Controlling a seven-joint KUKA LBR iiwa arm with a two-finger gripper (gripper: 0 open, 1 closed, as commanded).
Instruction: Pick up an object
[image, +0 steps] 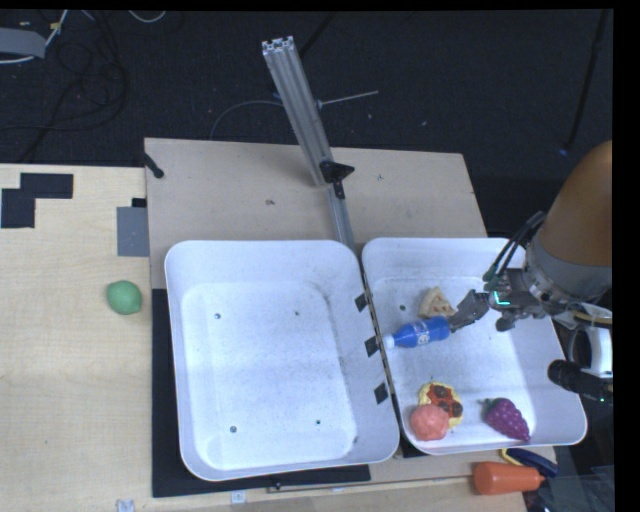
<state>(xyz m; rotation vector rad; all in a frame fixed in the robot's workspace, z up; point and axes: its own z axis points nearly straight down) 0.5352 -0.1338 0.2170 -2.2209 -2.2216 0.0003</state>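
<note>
Your pincer (470, 308) hovers low in the right bin (560, 425), tips just beside the blue bottle (421, 333); whether they are spread, you cannot tell. You're at the approach step; next comes closing around the bottle.

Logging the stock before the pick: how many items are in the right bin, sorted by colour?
Blue: 1, bottle
Tan: 1, wedge
Purple: 1, grapes
Pink-red: 1, ball
Yellow and red: 1, toy
Total: 5
</note>
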